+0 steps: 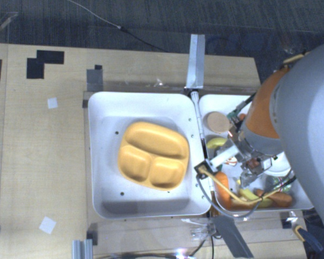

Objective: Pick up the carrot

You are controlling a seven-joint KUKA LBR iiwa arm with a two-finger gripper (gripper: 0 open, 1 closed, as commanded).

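Beside right bin's (205, 194) wall: carrot (222, 181).

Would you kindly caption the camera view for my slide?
Arm's pincer low over the right bin, beside the carrot; yellow tray in left bin.

Arm (297, 117) covers most of the right bin (205, 102); carrot (222, 181) partly hidden beneath the end effector (247, 163); arm cropped at right edge.

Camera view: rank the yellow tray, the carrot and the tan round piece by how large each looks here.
1. yellow tray, by far the largest.
2. and 3. carrot and tan round piece: similar visible area; the arm partly crowds both, so I won't rank them.
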